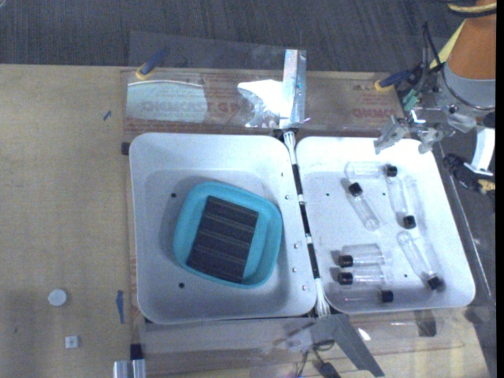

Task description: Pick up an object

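A: How far along was the pick?

B: Barely started, by my reading. The fingers (409, 130) hung over the far edge of the right bin (327, 160), spread apart with nothing between them. The whole grasp and lift remained.

A: And the things to pick?

B: Clear vials with black caps lay in that bin, all nearer the camera than the fingers. The closest, a vial (364, 168), lay just below and left of them. I counted about seven vials, though the clear glass made it hard to be sure.

A: The other bin?

B: The left bin (150, 164), well left of the fingers, held one blue tray (189, 211) carrying one dark ribbed block (224, 237).
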You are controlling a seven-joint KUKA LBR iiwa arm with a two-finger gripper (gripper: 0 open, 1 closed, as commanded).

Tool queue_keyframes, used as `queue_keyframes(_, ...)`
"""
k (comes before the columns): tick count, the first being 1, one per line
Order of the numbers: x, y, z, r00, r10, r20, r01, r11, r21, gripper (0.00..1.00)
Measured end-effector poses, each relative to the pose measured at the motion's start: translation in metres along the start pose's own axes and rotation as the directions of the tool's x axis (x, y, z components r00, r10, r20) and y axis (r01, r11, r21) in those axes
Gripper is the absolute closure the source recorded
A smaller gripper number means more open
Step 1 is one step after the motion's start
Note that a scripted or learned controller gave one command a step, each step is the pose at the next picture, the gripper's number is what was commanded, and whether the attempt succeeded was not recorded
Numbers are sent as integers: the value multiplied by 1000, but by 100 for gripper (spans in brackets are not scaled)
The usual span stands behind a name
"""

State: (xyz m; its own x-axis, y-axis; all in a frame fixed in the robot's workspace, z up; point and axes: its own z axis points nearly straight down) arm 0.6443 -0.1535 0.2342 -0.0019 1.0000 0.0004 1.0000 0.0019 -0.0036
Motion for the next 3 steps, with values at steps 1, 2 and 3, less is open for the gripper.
queue_keyframes(1, 11, -23, 142, 1000, 16, 0, -16, 1000, -2, 0)
queue_keyframes(2, 9, -23, 135, 1000, 19, 1, -19, 1000, -1, 100)
queue_keyframes(3, -8, 23, 46, 985, 175, 1, -175, 985, -2, 100)
